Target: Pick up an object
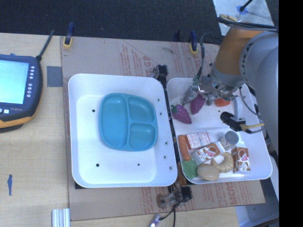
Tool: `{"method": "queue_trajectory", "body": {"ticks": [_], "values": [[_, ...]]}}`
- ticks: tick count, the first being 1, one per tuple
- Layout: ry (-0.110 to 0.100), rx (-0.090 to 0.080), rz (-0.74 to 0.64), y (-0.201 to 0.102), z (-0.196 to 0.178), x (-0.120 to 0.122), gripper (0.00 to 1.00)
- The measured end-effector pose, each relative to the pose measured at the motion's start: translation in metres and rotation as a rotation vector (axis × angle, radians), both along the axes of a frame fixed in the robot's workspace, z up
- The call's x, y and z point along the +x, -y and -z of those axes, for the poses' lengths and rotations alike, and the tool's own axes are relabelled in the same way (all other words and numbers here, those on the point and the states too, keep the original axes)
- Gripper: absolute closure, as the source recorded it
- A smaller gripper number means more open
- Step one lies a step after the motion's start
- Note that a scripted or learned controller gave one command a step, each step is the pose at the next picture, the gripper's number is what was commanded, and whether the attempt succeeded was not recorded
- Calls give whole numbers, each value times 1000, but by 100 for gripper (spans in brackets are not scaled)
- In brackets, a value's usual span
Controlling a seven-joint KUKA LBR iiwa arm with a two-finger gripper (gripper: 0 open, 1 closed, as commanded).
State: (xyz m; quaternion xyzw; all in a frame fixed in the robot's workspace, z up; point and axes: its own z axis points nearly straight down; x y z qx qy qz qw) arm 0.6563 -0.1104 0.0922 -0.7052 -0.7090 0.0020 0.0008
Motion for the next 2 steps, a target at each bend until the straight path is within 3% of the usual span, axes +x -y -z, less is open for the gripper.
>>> {"method": "queue_trajectory", "body": {"ticks": [1, 2], "values": [[2, 1, 2, 28, 0, 0, 0], [2, 0, 1, 28, -11, 0, 100]]}}
